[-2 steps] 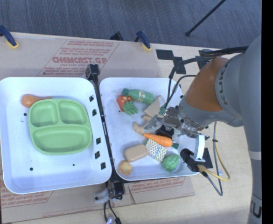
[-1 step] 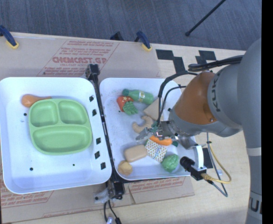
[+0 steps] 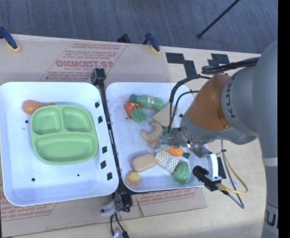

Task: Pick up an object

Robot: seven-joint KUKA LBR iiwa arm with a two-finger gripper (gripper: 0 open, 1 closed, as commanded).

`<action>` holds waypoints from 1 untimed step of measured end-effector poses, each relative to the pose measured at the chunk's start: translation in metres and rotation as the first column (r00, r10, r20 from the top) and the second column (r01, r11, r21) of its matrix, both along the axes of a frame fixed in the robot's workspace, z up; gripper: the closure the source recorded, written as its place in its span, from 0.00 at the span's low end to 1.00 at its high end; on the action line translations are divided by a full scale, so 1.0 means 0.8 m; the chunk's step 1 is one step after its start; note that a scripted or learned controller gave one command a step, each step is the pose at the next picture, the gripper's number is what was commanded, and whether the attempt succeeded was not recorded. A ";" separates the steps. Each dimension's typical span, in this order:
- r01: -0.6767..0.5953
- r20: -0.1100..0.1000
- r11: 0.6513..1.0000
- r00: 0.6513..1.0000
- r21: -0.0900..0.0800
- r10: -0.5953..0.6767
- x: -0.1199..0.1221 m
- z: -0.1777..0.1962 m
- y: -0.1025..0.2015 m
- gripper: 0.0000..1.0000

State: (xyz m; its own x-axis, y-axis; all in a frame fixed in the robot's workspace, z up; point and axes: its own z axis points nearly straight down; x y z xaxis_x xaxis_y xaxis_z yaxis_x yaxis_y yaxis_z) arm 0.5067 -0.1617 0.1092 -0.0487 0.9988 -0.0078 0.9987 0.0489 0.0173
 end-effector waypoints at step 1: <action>0.000 0.000 1.000 1.000 0.000 0.000 0.000 0.000 0.000 0.00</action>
State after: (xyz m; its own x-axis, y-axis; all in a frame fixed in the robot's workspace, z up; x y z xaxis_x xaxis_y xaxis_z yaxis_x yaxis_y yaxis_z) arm 0.5066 -0.1615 0.1092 -0.0490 0.9988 -0.0076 0.9986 0.0491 0.0172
